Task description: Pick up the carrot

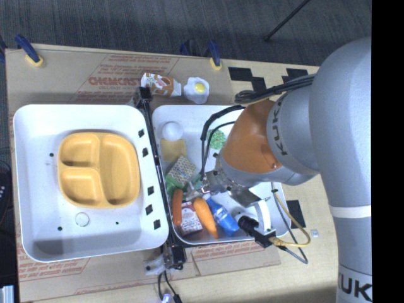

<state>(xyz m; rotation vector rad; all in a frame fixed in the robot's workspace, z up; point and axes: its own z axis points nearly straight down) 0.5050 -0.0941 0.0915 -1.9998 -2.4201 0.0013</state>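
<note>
Two white bins sit side by side on the surface, the carrot (pixel 205 216) lying near the front of the right bin (pixel 165 115) between a sausage (pixel 177 207) and a blue bottle (pixel 224 218), with the pincer (pixel 211 183) poised just above, its opening impossible to judge.

Carrot (pixel 205 217): orange, tapered, lying flat, slanted, near front edge of right bin, beside blue item.
</note>
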